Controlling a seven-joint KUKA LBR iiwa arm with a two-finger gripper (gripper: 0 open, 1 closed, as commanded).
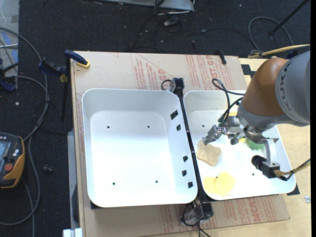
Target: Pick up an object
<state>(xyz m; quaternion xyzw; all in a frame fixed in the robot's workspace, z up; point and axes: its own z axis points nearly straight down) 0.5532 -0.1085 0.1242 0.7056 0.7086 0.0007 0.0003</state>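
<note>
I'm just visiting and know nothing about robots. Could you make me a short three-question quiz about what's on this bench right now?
1. True or false: the gripper is over the left bin.
2. Which thing lies nearest the gripper?
A. the tan sponge-like block
B. the yellow round object
C. the green object
3. Fill in: the yellow round object lies near the ____ left corner of the right bin, the edge closest to the camera.

Key
1. False; it is over the right bin.
2. A; the block sits just below the gripper in the camera view.
3. Front.
</note>
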